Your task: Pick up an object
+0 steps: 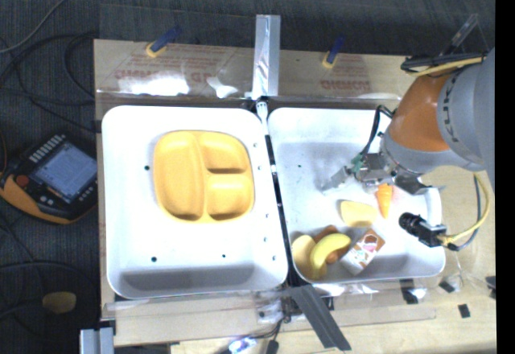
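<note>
Right now the likeliest target is the small orange carrot-shaped plastic toy, lying in the right white bin toward its right side, long axis roughly top-to-bottom in the camera view, narrow end pointing down toward the bin's near edge. Just left of it and a bit lower sits a pale yellow wedge-shaped piece, close but seemingly not touching. Lower still, at the near wall, a cluster: yellow plastic banana, a brown rounded item behind it, and a small white carton with red print, all packed together. The gripper hangs just above the carrot's upper end, slightly to its left, so the carrot lies just below-right of the tool. Whether the fingers are apart or together I cannot tell; dark hardware blurs there, nothing visibly between them. My read: the grasp is not made yet, and a small shift right plus closing across the carrot's short width would suit. Risk: bumping the wedge. Left white bin holds 1 yellow plastic divided tray, well apart from the arm.
</note>
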`<move>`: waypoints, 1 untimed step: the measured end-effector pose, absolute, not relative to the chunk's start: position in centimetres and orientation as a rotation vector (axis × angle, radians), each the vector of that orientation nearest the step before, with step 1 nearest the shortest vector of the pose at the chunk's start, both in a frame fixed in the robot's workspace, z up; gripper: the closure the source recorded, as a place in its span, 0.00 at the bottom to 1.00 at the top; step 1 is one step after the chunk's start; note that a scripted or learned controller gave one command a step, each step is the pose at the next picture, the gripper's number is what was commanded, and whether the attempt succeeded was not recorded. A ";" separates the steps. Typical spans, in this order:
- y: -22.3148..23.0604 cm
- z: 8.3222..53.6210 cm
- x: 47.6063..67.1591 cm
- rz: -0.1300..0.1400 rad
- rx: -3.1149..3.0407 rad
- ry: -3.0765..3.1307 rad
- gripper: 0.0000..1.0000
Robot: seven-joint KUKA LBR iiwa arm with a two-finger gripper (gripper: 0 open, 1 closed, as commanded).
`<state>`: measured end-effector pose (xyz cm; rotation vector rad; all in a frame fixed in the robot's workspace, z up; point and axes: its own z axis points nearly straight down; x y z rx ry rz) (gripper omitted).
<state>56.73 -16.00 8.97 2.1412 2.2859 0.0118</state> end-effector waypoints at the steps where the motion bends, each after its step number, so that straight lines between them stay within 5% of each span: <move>1: -20.0 9.8 54.1 0.026 2.248 2.214 0.00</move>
